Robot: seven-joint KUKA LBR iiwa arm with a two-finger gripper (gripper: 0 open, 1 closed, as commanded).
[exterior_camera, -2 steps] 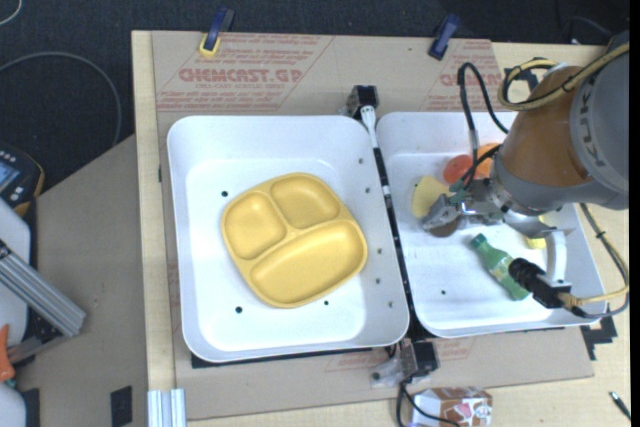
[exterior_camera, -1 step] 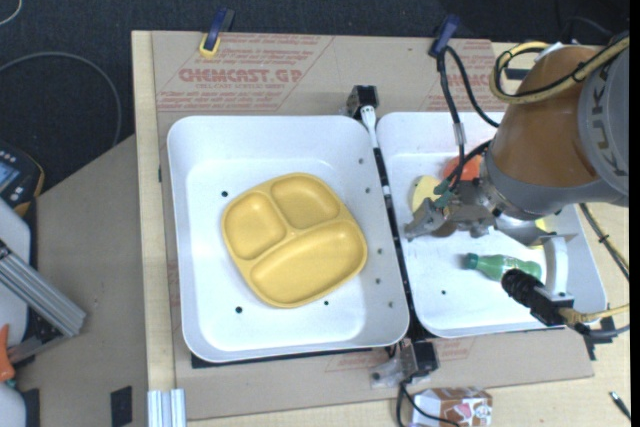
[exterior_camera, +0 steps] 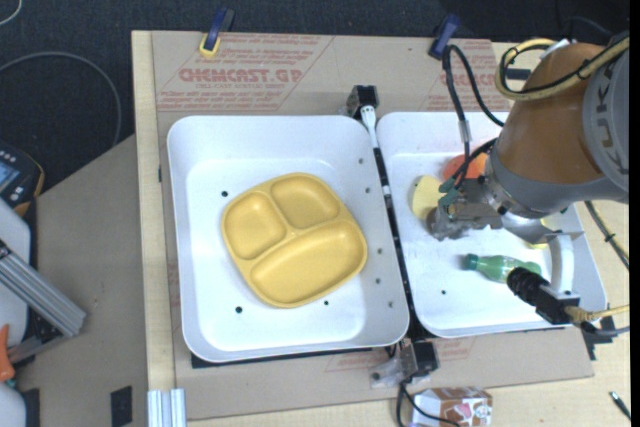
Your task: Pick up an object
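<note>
Bench carries two white bins; right bin (exterior_camera: 440,315) at frame right. Your gripper (exterior_camera: 447,218) sits low there, finger state hidden, cannot tell. Pale yellow object (exterior_camera: 427,196) touches it at upper left. Green bottle (exterior_camera: 497,265) lies lower right, long axis left-right.

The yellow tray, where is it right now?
The yellow tray lies in the middle of the left bin, away from the gripper working over the right bin.
</note>
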